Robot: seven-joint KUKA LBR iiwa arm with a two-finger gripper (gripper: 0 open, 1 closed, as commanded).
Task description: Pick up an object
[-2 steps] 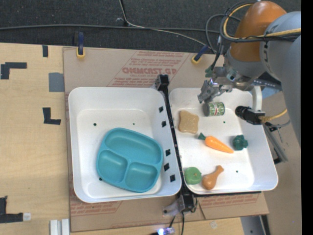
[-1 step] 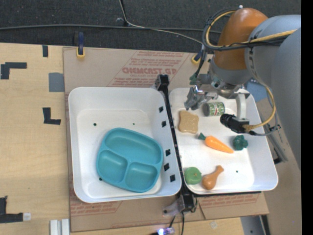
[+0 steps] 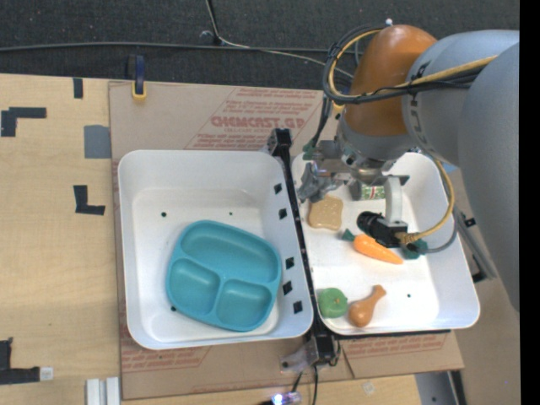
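Over the right bin [image 3: 451, 306], the gripper [image 3: 323, 180] hovers just above the bread slice [image 3: 326, 215]; you cannot tell its opening. Lower it straight onto the slice, away from the carrot [image 3: 377, 249], before you close.

Overhead slanted view of both bins [image 3: 126, 226]

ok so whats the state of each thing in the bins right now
blue tray: flat, right side up, in left bin
bread slice: lying flat, right bin
carrot: on its side
green toy: resting by the divider
drumstick: on its side
gripper: low over the bread slice
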